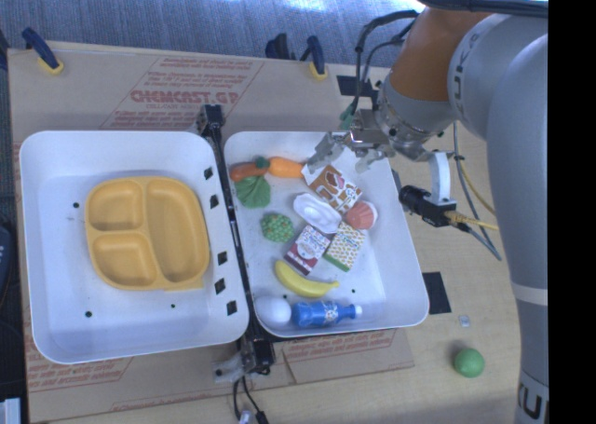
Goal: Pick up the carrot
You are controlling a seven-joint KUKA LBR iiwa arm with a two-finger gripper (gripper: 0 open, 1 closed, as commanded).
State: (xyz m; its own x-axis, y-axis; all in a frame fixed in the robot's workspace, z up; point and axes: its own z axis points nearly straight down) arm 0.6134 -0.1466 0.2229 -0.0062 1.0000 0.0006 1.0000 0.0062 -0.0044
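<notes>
Carrot (284,168) lies in right bin (400,264); jaws' state unclear; cardboard (182,96) reads CHEMCAST.

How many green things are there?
3: a leafy green beside the carrot, a bumpy green piece mid-bin, and a green ball on the bench outside. Others may be hidden.

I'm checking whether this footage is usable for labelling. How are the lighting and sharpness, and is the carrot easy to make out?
Camera view: bright glare patches wash out the floor along the top edge; the white bins are evenly lit with soft shadows; the image is slightly soft overall, so package print is unreadable; the carrot stands out clearly in orange, just left of the gripper.
</notes>
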